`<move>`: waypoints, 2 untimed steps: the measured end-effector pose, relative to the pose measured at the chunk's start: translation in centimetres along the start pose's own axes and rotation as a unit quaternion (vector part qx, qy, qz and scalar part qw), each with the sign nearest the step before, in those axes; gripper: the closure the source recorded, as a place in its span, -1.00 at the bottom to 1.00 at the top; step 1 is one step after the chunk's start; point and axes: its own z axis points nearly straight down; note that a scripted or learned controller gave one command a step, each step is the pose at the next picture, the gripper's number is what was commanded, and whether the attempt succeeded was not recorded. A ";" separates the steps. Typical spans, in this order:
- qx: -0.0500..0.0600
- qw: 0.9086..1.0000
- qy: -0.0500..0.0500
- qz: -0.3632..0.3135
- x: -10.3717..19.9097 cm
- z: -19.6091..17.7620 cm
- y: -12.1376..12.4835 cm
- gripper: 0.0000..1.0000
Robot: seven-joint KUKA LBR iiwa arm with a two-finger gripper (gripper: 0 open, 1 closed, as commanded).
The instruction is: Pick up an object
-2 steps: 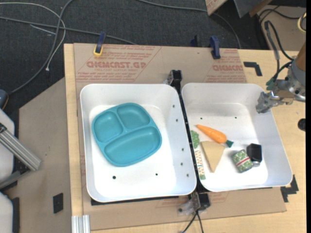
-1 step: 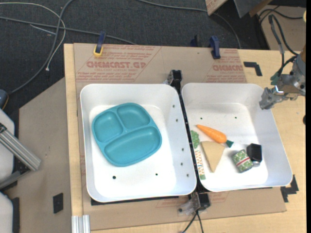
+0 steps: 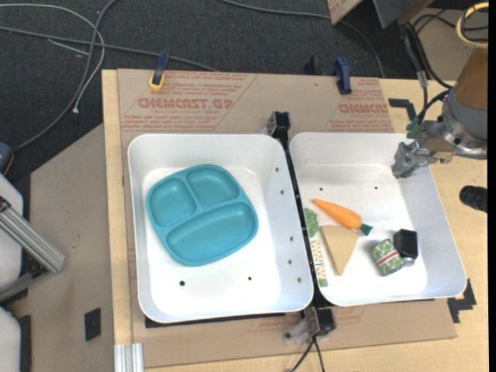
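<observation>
In the right bin (image 3: 434,223) lie an orange carrot (image 3: 337,213), a tan wedge (image 3: 339,246), a small green patterned block (image 3: 385,256) with a black piece (image 3: 407,243) beside it, and a green item (image 3: 311,223) at the left wall. My gripper (image 3: 406,160) hangs over the bin's far right corner, well away from these objects. Nothing shows between its fingers.
The left bin (image 3: 155,285) holds a blue divided plate (image 3: 203,213). Both bins sit on a cardboard sheet (image 3: 217,103) held by blue clamps (image 3: 160,70). Cables lie on the dark floor behind. The arm's orange band (image 3: 473,91) is at the right edge.
</observation>
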 end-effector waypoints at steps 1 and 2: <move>0.001 1.000 0.000 0.000 5.6 -0.4 -2.0 1.00; 0.002 1.000 0.000 0.000 10.3 1.0 -2.8 1.00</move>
